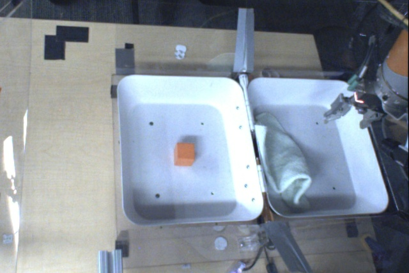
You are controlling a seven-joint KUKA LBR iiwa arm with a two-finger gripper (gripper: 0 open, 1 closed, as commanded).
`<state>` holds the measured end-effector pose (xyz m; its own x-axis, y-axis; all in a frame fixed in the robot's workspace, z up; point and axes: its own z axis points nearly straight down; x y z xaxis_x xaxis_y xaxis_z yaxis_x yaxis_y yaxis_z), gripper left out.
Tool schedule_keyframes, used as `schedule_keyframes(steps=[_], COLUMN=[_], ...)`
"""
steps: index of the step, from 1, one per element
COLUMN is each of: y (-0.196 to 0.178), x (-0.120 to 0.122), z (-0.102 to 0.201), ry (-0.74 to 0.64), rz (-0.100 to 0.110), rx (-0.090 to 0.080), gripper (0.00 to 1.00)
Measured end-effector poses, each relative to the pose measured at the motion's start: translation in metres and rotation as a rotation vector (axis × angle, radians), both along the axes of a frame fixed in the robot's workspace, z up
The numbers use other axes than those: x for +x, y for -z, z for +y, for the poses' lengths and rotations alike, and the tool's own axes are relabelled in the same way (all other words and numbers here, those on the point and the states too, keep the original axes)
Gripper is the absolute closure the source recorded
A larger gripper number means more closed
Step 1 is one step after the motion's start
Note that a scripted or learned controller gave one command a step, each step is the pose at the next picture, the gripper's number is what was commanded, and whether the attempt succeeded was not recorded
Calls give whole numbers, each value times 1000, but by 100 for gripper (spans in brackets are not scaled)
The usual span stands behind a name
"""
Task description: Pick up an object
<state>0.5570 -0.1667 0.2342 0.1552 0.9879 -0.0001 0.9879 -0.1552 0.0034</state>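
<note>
We count 2 candidates for the pick, and the orange cube [185, 154] looks the easier of them: it sits alone near the middle of the left bin [137, 93], flat on the floor with bare white around all 4 of its sides. We judge it to be light and stiff, probably foam or wood, with flat parallel faces that a two-finger grasp can square up on; we would close across 2 opposite side faces, low enough that it cannot pivot out. The other candidate, a pale folded cloth [283, 157], lies in the right bin [364, 156] against the wall it shares with the left one, running from about the bin's middle toward its near corner. We expect it to be soft and limp, so a pinch on a raised fold would lift it but it would sag and drag. The gripper [348, 105] hangs over the far right part of the right bin, close to the rim; its fingers are too small and blurred for us to say whether they are spread or closed, and we see nothing between them. The cloth is near it, down and to the left, while the cube is well apart, across the divider.
</note>
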Motion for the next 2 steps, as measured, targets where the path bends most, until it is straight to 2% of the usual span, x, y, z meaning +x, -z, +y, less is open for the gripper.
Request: schedule_keyframes(steps=[1, 2], y=[100, 89], x=[60, 62], z=[-21, -20], ry=[15, 10], rz=[2, -3], rx=[0, -2], gripper=[0, 100])
